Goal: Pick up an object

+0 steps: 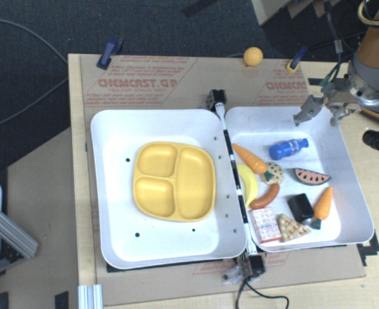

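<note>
The right bin (350,172) holds several toy foods: a blue bottle (287,148), a long carrot (249,158), a banana (247,183), a sausage (264,197), a watermelon slice (311,176), a small carrot (323,203), a black block (300,206), a red-and-white box (264,225) and a waffle wedge (292,227). My gripper (322,112) hangs over the bin's far right corner, above and to the right of the blue bottle. Its fingers are spread open with nothing between them.
The left bin (112,172) holds a yellow divided plate (174,180). An orange ball (253,56) lies on the cardboard behind the bins. Blue clamps (109,53) (296,60) grip the board's far edge. A black divider (231,166) runs between the bins.
</note>
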